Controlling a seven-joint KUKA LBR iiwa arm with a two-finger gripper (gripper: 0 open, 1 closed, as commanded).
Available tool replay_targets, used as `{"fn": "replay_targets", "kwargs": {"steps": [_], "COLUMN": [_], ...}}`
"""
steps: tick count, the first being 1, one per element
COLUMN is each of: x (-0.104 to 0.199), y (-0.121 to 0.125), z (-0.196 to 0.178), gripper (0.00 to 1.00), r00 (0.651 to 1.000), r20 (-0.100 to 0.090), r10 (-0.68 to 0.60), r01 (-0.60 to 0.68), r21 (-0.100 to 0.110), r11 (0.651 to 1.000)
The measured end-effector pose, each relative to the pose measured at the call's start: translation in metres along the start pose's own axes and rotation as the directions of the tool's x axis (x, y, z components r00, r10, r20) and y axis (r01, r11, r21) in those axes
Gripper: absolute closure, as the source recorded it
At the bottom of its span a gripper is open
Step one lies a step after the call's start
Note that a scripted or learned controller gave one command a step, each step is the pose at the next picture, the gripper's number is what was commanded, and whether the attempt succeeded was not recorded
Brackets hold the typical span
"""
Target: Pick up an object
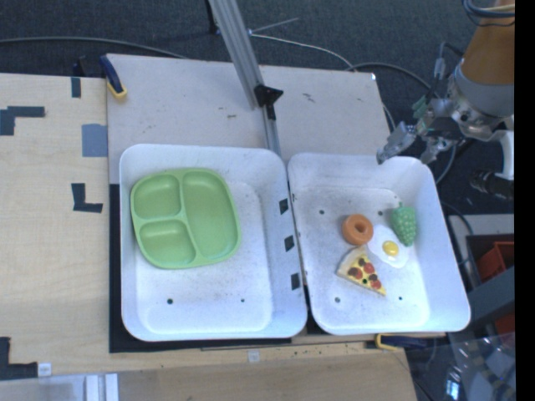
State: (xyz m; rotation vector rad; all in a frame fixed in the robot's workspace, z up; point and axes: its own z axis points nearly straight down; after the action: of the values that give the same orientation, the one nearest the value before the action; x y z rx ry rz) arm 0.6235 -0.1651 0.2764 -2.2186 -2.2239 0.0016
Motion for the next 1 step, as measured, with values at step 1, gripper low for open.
{"fn": "replay_targets", "kwargs": {"steps": [1], "x": [-0.0001], "y": [0.0], "z": [0.0], "gripper": [0.0], "r00": [1.0], "r20": [0.0], "r10": [0.0], "r01": [0.0], "r21": [0.0], "r11": [1.0]}}
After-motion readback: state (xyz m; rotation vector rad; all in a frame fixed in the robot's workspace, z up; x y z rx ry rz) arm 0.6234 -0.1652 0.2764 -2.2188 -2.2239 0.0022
